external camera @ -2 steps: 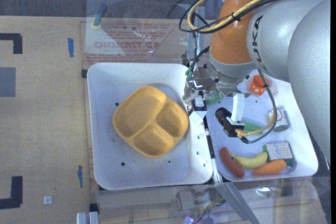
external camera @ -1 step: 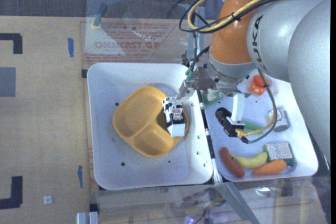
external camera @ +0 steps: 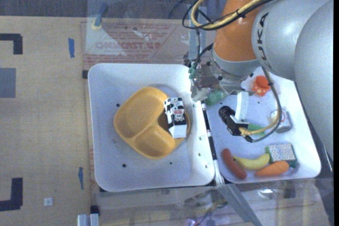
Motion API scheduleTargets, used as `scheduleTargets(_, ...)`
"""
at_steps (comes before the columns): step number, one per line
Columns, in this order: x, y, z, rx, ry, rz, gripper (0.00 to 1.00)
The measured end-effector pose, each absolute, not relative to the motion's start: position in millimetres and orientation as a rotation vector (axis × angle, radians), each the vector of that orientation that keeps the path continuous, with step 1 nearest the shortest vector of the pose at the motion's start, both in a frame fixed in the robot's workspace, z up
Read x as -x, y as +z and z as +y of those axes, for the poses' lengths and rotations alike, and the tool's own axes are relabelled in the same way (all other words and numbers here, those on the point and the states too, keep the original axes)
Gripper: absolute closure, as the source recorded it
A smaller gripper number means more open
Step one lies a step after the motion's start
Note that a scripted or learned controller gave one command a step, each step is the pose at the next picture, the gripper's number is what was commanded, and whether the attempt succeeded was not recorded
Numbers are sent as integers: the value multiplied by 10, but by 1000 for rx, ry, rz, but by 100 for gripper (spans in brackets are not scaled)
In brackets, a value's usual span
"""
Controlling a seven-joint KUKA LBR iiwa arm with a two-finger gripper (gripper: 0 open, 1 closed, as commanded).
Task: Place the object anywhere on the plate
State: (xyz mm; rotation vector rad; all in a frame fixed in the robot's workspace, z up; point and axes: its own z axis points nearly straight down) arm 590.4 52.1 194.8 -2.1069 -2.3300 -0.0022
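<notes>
A: Camera view first, since it is your one angle. You see the gripper (external camera: pixel 204 90) under the orange band, above the seam between the two bins. Whether it is released or clenched you cannot tell; the wrist body covers that part.

B: And the object?

A: The black-and-white box (external camera: pixel 176 117) sits just below and to the left of the gripper, on the right-hand edge of the yellow plate (external camera: pixel 139 116) in the left bin (external camera: pixel 106 156). I judge it to be the task's thing, though you should treat that as a guess. It appears to lie partly over the rim, not squarely in a compartment.

B: So what can go wrong?

A: If the box is only balanced on the rim, any brush from the arm as it moves could tip it off onto the bin floor. If it is in fact still gripped, pulling away would drag it off the plate.

B: Anything on the other side?

A: To the gripper's right, the right bin (external camera: pixel 307 166) holds a banana (external camera: pixel 254 160), a carrot (external camera: pixel 274 169) and a sausage (external camera: pixel 233 163). The yellow cable (external camera: pixel 259 132) loops low there and could snag them.
</notes>
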Motion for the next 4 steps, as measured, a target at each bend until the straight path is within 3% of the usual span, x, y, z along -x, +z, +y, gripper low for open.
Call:
scheduleTargets(1,-5893,2069,720,2593,1,-1774,100)
scheduleTargets(2,-5799,3448,93,2249,-1,-2196,100)
scheduleTargets(3,-5841,4226,-101,2261,0,-2184,100)
scheduleTargets(4,-5809,3362,-226,1989,1,-2431,100)
